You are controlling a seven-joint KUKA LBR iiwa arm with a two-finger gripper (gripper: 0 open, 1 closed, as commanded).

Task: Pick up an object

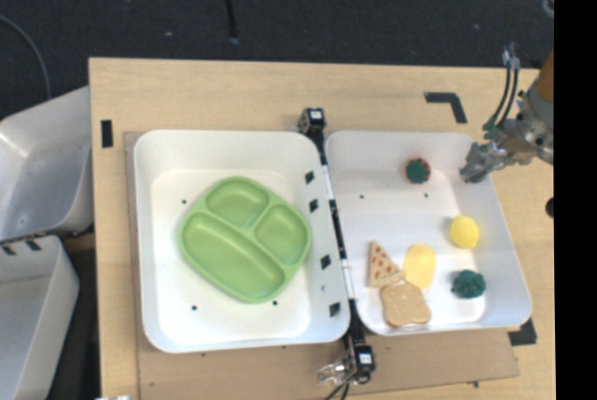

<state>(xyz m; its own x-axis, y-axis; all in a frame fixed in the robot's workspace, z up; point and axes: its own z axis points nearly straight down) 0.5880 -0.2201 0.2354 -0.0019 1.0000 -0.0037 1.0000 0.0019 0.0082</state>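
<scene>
No pickup is achieved yet: the gripper (474, 163), finger state indeterminate, sits at the right bin's (392, 202) far right edge, near the strawberry (417, 170).

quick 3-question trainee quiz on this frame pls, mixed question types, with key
1. True or false: the green divided plate lies in the right bin.
2. Which item lies nearest the gripper?
A. the toy pizza slice
B. the small red-and-green toy
C. the toy bread slice
3. Fill in: the yellow ball sits between the red-and-green toy and the dark green ____ toy along the bin's right side.

Key
1. False: it lies in the left bin.
2. B
3. broccoli-like
</scene>
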